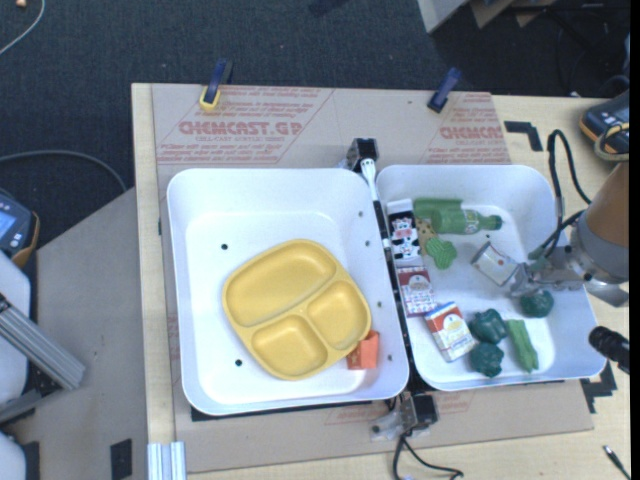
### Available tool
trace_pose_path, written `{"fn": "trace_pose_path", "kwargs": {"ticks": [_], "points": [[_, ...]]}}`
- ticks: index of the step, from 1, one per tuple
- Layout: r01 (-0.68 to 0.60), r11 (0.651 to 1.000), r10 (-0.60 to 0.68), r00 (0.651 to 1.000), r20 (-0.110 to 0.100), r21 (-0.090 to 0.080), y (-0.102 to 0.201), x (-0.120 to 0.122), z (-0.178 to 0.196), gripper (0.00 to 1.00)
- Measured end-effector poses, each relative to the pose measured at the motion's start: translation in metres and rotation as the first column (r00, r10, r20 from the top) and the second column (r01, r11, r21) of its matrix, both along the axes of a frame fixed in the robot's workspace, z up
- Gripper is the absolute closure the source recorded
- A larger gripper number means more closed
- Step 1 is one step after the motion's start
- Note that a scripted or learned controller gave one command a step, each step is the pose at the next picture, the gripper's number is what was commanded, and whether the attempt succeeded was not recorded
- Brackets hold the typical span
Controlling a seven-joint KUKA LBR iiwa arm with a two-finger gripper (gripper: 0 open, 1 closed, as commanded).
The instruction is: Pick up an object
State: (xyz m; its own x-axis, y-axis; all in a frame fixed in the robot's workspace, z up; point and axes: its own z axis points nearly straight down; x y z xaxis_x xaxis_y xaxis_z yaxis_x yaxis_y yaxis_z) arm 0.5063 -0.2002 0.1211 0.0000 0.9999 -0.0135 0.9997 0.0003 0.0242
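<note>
Grey arm reaching into the right bin, its gripper low among the clutter.

Whether the pincer is open or closed I cannot tell from here. A dark green round object lies just under its tip, apparently touching. A small grey block sits just left of it, a green stick below, and a green bottle farther up and left.

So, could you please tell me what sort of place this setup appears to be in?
Most likely a robotics lab bench for pick-up trials. Two white bins sit on a board held by clamps, cables run across the dark carpet, and a robot arm reaches over toy items such as a green bottle.
</note>
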Motion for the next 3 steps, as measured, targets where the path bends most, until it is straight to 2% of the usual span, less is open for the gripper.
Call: {"fn": "trace_pose_path", "kwargs": {"ticks": [1, 2, 3], "points": [[0.000, 1.000, 0.001, 1.000, -0.018, 0.010, -0.003, -0.001, 0.064, 1.00], [-0.001, 1.000, 0.002, 1.000, -0.017, 0.010, -0.003, 0.001, 0.107, 1.00], [-0.005, 1.000, 0.005, 1.000, -0.025, 0.015, 0.044, 0.015, 0.098, 1.00]]}}
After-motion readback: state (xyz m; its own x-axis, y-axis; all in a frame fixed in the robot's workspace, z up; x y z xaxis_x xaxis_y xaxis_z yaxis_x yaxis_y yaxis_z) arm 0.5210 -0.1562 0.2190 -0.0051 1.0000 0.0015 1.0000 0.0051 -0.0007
